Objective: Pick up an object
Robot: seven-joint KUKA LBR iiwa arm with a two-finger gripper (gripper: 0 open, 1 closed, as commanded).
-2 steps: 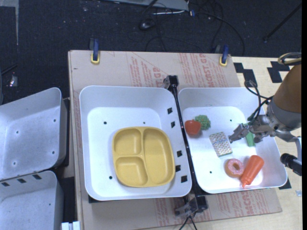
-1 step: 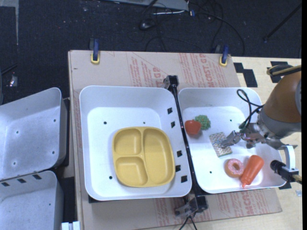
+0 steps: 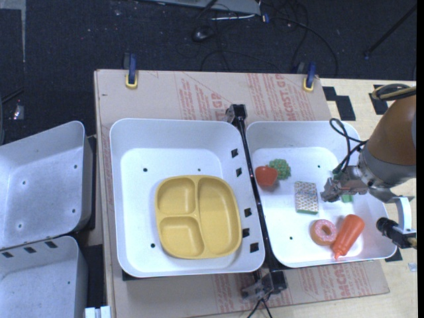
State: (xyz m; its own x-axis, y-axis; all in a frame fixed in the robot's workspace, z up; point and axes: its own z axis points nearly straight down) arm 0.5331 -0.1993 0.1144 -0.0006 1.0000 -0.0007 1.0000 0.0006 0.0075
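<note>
Roughly counted: two white bins. Left bin holds one yellow divided tray. Right bin holds one tomato, one broccoli floret, one sponge, one pink donut, one carrot, long axis slanting, tip toward the near edge. Gripper low, beside the sponge; can't tell how its jaws stand.

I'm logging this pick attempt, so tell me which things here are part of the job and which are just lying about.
Job:
gripper
sponge
carrot
donut
tomato
broccoli
right bin

Lying about:
yellow tray
left bin
clamps
</note>
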